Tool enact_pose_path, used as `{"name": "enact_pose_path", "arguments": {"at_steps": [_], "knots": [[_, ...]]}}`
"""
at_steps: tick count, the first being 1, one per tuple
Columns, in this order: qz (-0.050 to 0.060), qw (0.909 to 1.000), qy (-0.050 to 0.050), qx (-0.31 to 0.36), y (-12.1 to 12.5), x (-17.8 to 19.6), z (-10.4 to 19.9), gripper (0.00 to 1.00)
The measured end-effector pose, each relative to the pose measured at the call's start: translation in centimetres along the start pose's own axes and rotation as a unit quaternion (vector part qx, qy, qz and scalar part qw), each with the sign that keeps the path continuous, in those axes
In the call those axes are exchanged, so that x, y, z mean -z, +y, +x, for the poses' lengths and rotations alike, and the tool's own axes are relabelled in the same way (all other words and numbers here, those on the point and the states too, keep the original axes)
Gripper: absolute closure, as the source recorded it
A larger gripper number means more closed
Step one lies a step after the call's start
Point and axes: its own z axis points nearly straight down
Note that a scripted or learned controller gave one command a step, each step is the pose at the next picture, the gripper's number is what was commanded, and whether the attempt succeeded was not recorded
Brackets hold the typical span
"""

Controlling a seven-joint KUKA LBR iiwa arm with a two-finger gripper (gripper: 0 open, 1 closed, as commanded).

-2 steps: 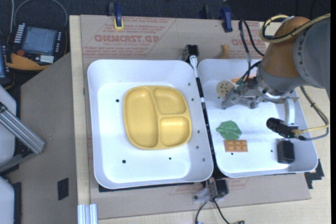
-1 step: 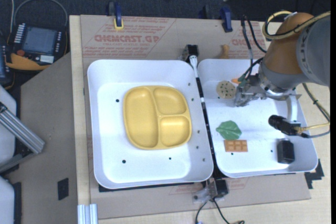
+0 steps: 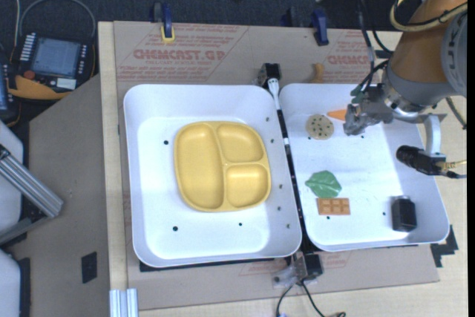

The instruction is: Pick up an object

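Note:
In the right bin (image 3: 371, 234), my gripper (image 3: 355, 122) hangs over the far part, just right of a small orange carrot-like piece (image 3: 337, 115). Whether it touches that piece I cannot tell. A round speckled cookie (image 3: 319, 127) lies a little left of the gripper. Nearer the front lie a green leaf (image 3: 323, 182) and an orange waffle-like square (image 3: 333, 206). In the front right corner sits a black block (image 3: 404, 214).
The left bin (image 3: 148, 182) holds a yellow divided plate (image 3: 221, 164) in its middle. Between the two bins runs a raised rim (image 3: 288, 159). The arm (image 3: 427, 48) comes in from the upper right, over the right bin's far corner.

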Motion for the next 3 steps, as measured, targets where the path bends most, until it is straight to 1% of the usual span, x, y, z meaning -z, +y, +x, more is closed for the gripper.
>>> {"name": "enact_pose_path", "arguments": {"at_steps": [1, 2, 3], "knots": [[0.000, 1.0000, 0.000, 0.000, 1.2, 5.2, 0.2, 1.00], [0.001, 1.0000, 0.000, 0.000, 1.1, 9.5, 0.0, 1.00], [0.005, 1.0000, 0.001, 0.002, -0.2, 8.1, 5.5, 1.00]]}}
